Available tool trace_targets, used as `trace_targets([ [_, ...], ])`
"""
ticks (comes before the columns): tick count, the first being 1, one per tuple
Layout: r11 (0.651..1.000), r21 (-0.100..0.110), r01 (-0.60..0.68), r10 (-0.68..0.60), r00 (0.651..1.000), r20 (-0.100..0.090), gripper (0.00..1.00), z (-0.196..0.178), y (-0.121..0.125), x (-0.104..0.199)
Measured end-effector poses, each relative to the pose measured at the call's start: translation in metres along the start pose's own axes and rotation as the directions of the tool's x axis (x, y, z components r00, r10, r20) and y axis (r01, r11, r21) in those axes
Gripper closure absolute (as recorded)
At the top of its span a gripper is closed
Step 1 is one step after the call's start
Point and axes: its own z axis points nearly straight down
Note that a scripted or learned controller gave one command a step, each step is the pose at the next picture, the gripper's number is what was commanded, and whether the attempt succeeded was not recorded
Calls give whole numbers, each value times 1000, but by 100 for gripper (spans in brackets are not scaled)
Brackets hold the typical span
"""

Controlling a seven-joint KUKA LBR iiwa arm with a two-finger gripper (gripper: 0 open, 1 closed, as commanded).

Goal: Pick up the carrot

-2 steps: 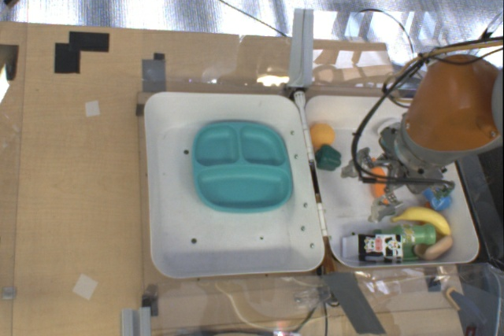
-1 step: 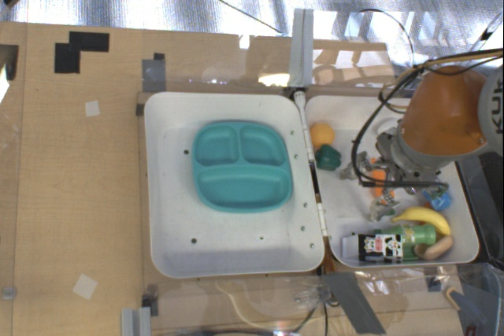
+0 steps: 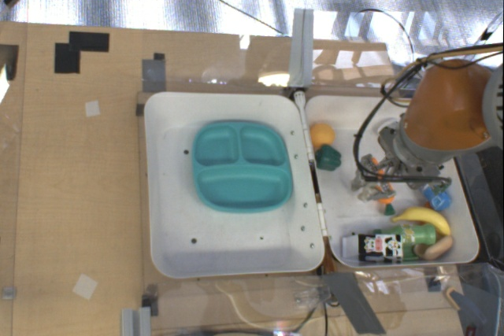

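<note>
The gripper (image 3: 383, 186) is hanging low in the right bin (image 3: 343, 228), the carrot (image 3: 388, 207) lying just below it; its grip state is impossible to tell.

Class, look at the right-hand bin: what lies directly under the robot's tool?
Under the tool, a small orange piece, likely the carrot, peeks out beside the banana. The arm covers the rest of the bin floor there.

No text, brand, number or sign could be read anywhere in the frame. The green plastic bottle (image 3: 398, 242) lying on its side in the lower right of the frame carried a black-and-white label, but its printing was too small and blurred to make out. The black angular patches (image 3: 81, 49) on the tan worktop (image 3: 71, 185) in the upper left of the frame were plain shapes without lettering.
</note>
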Motion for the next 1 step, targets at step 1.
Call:
trace_targets([
  [1,1000,-1,0,0,1000,-1,0,0,0,0],
])
